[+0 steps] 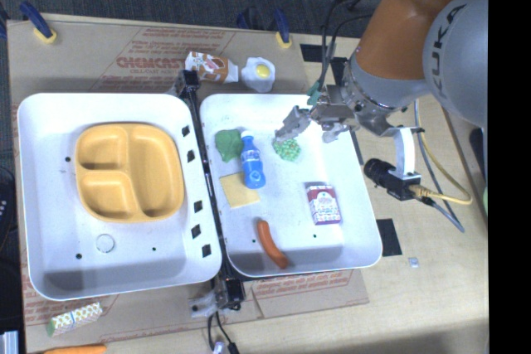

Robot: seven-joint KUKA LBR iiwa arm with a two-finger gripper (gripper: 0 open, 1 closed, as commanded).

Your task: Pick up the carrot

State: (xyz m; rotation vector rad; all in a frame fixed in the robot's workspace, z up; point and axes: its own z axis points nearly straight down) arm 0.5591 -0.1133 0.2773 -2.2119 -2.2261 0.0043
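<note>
1. Carrot: lies flat in the right bin, close to its near wall and left of centre.
2. Appearance: short, stubby and rod-shaped, orange-red, rounded at both ends; runs at a slant, upper end toward the left, lower end toward the right. Looks smooth; too small to make out any fine marking.
3. Neighbours: sits apart from everything else, below a yellow slice and to the lower left of a red packet.
4. Claw: hangs over the far part of the right bin, just above a green speckled ball, well apart from the carrot. Open or closed: cannot tell. Carries nothing visible.
5. Also in the right bin: a blue bottle, lying beside a green leafy piece.
6. Left bin: holds a yellow divided plate.
7. Surface: bears both bins side by side.
</note>
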